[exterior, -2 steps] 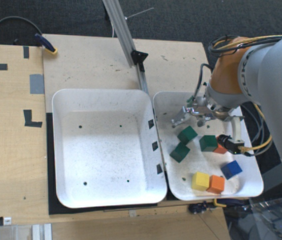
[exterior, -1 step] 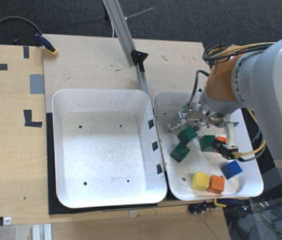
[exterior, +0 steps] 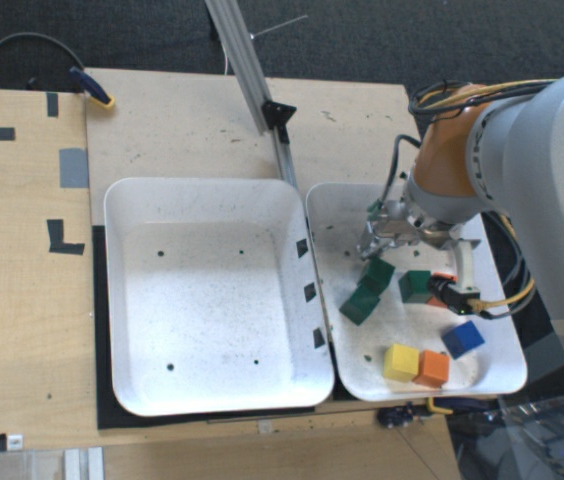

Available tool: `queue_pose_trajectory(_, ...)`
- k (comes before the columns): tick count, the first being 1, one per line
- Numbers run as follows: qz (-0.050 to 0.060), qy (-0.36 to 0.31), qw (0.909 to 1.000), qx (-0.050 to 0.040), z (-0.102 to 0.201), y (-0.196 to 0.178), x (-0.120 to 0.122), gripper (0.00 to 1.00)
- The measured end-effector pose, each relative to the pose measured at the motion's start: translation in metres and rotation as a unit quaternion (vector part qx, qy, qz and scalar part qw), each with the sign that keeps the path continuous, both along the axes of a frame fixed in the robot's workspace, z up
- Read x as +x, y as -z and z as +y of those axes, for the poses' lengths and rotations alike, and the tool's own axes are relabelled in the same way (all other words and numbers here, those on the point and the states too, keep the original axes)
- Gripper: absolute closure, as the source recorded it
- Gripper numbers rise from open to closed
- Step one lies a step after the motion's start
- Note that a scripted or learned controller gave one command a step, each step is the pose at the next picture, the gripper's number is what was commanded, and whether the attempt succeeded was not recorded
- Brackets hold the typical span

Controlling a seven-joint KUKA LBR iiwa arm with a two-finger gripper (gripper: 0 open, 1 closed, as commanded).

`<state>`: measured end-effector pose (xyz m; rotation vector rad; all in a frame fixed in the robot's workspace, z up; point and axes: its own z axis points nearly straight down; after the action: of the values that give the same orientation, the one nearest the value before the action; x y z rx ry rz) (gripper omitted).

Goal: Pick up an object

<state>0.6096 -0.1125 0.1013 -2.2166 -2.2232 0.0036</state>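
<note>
A: Seeing two white bins on the bench [exterior: 162,118]?

B: Yes. Side by side, rims touching in the middle.

A: Left bin [exterior: 202,182]?

B: Showing a bare white floor with a few dark specks.

A: Right bin [exterior: 334,213]?

B: Holding five blocks. Green block [exterior: 367,290] left of centre, green cube [exterior: 415,286] just beside it on the right. Blue cube [exterior: 462,339] lower right, near the wall. Yellow cube [exterior: 400,362] and orange cube [exterior: 433,368] along the near wall, touching each other.

A: Anything else in there?

B: Something small and reddish by the green cube, partly under cables; too small to name.

A: Position of the gripper [exterior: 387,236]?

B: Over the right bin, hanging from the arm [exterior: 507,148] below the orange band [exterior: 447,158]. Right at the upper end of the green block.

A: Open, shut, or clamped on it?

B: Cannot tell. Hidden by the wrist from this angle. Cannot tell either whether touching the block or just above it.

A: Look of that green block?

B: Dark green, longer than wide, the longest piece in the bin. Lying on the floor at a slant, upper end toward the gripper, lower end toward the wall shared with the left bin. Darker than the green cube next to it. Apart from the yellow, orange and blue cubes.
</note>
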Motion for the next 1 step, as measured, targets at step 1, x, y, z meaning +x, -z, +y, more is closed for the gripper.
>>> queue_pose_trajectory(1,-0.003,0.001,1.0,-0.0004,-0.0066,-0.0449,-0.0008,1.0)
